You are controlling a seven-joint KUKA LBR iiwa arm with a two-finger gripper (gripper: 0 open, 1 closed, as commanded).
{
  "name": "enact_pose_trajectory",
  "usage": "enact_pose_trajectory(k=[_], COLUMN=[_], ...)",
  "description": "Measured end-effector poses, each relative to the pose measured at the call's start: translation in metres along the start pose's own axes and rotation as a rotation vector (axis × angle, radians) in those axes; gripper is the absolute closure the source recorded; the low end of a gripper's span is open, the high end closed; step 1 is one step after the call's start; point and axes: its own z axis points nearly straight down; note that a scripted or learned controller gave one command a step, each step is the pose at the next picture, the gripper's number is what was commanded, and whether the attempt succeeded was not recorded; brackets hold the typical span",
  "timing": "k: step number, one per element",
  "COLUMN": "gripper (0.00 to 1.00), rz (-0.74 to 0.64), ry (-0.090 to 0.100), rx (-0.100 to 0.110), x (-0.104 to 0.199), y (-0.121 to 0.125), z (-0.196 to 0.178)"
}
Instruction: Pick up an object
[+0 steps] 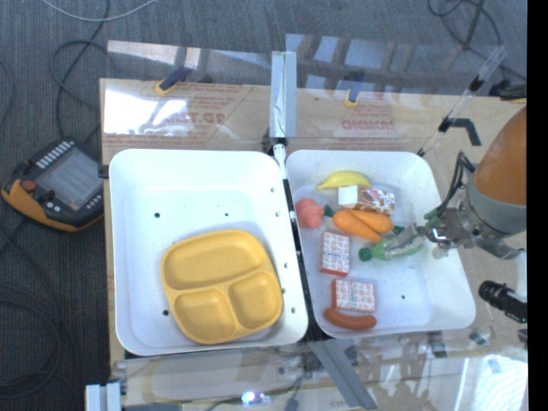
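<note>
Now I'm reaching into the right bin [445,311], my gripper [409,243] beside the carrots [364,223]. Whether it holds anything I cannot tell. Next I'd settle squarely over one.

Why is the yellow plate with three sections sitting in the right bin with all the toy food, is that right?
Not quite. The camera view shows the yellow plate with three sections in the left bin, by itself. The toy food, such as the banana, carrot and sausage, lies in the right bin.
</note>
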Motion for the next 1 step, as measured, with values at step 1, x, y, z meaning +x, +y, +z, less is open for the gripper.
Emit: enact_pose_trajectory(k=[1], gripper=[0.00], rz=[-0.052], ry=[0.002], rx=[-0.002], x=[-0.0133], y=[0.0455], z=[0.0902])
